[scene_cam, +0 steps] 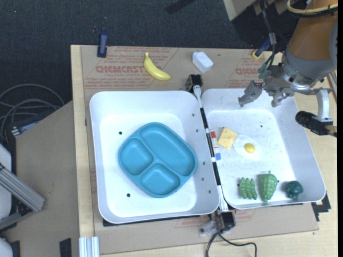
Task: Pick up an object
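My gripper (265,96) hangs over the far edge of the right bin (305,154), its two fingers spread open with nothing between them. In that bin lie a yellow cheese wedge (227,138), a fried egg (248,147), and along the near side a light green ridged vegetable (247,188), a green leafy piece (267,185) and a dark teal piece (293,188). The cheese and egg sit well below the gripper in the view. A blue divided plate (156,158) fills the middle of the left bin (107,111).
On the cardboard behind the bins lie a yellow banana (155,68), a small white block (202,61) and a dark blue object (102,43). A black clamp (194,82) sits at the seam between the bins. Cables trail off the bench at left.
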Robot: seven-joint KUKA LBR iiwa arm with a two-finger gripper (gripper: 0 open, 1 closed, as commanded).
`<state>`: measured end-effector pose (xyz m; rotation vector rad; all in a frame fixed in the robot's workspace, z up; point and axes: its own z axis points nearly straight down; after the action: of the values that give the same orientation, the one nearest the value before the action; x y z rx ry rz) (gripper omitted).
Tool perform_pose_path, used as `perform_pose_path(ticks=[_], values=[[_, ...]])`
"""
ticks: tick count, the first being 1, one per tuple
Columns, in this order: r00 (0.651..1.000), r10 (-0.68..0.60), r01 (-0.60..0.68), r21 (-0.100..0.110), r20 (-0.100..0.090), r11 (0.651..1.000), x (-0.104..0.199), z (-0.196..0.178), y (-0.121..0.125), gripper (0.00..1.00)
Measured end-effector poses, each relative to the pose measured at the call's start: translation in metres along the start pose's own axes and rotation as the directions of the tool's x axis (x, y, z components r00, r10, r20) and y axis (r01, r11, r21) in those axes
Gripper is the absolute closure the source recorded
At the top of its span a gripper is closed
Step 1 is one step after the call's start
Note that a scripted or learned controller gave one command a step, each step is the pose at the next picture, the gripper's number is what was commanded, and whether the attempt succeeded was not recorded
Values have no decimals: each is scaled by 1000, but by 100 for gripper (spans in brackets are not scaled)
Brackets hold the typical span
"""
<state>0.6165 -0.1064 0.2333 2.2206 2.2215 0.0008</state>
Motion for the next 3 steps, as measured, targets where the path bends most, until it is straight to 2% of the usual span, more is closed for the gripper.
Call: perform_pose_path(ticks=[1, 2, 3], values=[[1000, 1, -1, -2, 0, 1000, -5, 140, -12, 0], [1000, 2, -2, 3, 0, 1000, -42, 149, -111, 0], [1000, -1, 1, -1, 0, 1000, -6, 149, -58, 0]])
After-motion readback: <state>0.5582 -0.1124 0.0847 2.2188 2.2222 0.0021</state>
